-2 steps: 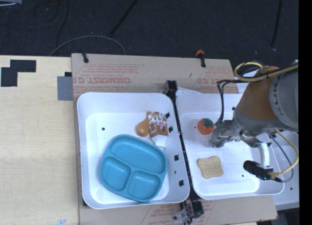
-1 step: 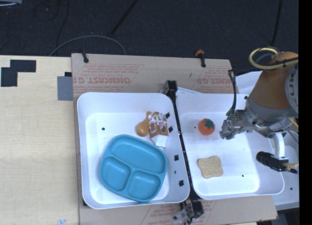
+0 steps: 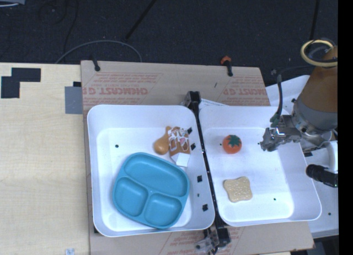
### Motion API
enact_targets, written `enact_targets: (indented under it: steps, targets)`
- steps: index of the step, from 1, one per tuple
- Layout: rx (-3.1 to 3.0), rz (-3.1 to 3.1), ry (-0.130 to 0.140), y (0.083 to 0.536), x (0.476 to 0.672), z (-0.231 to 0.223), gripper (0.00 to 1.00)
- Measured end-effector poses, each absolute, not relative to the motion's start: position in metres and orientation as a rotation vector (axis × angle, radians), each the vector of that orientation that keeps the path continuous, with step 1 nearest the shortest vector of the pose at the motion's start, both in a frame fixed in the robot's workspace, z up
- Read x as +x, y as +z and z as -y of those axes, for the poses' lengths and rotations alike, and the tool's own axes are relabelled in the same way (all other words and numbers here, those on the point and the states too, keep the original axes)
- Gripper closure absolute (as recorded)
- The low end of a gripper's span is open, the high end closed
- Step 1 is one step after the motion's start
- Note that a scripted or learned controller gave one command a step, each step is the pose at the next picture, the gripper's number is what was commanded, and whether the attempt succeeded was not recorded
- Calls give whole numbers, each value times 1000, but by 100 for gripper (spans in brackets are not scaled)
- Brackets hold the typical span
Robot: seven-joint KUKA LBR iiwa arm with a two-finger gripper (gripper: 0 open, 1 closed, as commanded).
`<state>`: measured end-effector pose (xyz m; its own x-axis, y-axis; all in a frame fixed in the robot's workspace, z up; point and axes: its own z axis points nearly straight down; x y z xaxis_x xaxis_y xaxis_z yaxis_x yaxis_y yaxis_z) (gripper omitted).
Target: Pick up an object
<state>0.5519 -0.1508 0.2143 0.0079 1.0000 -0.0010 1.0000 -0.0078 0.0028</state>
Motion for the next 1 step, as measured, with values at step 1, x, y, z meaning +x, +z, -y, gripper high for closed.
enact_targets:
  steps: [1]
  targets:
    - [2220, -2223, 0, 245, 552, 152, 100]
